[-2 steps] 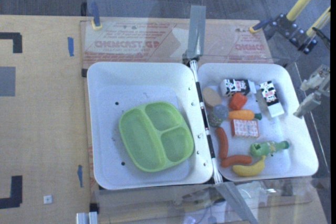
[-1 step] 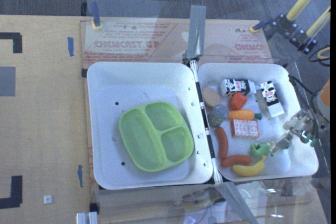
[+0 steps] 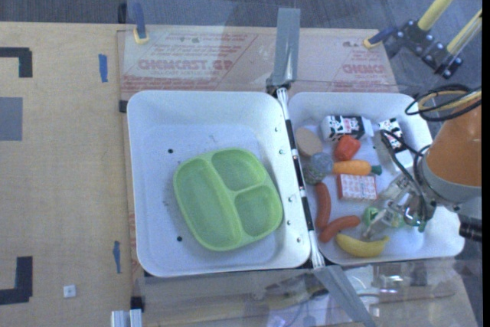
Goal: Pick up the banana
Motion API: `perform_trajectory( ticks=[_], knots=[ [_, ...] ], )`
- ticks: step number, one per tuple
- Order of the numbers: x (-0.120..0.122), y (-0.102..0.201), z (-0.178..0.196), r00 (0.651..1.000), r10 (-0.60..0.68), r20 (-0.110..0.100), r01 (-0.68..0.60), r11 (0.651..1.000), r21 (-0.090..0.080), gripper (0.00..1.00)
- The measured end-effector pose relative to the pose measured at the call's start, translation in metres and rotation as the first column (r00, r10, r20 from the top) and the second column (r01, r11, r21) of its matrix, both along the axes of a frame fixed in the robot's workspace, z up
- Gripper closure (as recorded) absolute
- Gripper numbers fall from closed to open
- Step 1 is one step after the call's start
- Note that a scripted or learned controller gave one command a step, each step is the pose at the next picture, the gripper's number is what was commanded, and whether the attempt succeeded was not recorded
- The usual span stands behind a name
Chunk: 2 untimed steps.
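Yellow and curved, the banana point(image 3: 361, 244) lies in the right bin point(image 3: 440, 241), just below the end effector point(image 3: 392, 212) and a little to its left, close to the bin's near wall; the end effector hangs low over this bin, at the end of the grey arm with its orange band point(image 3: 459, 153); how far its fingers are apart I cannot tell, because they are small and mixed with the things under them; nothing is clearly seen between them. A small green object point(image 3: 373, 216) sits right at the end effector's left side, between it and the banana; two red sausages lie further left, one point(image 3: 339, 227) slanting just above the banana's left end, the other point(image 3: 324, 203) more upright. Above the end effector's left are a red-and-white packet point(image 3: 357, 186), an orange carrot point(image 3: 351, 168), a red piece point(image 3: 347, 147) and a black-and-white carton point(image 3: 342, 126); a grey lump point(image 3: 320, 164) and a beige disc point(image 3: 308, 139) are near the divider. Well apart to the left, the left bin point(image 3: 153, 119) holds a green compartment plate point(image 3: 227, 197); both bins stand on the wooden worktop point(image 3: 61, 165).
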<state>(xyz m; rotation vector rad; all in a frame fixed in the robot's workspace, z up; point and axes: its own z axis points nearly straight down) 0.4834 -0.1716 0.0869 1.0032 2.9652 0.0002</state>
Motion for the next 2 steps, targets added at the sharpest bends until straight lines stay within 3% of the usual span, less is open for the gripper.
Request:
perform_trajectory(
  ticks=[1,2],
  knots=[
    [0.0012,-0.0004,0.0088,1.000,-0.003,0.002,0.003,1.000,0.001,1.00],
    [0.0012,-0.0004,0.0089,1.000,-0.003,0.002,0.003,1.000,0.001,0.00]
  ],
)
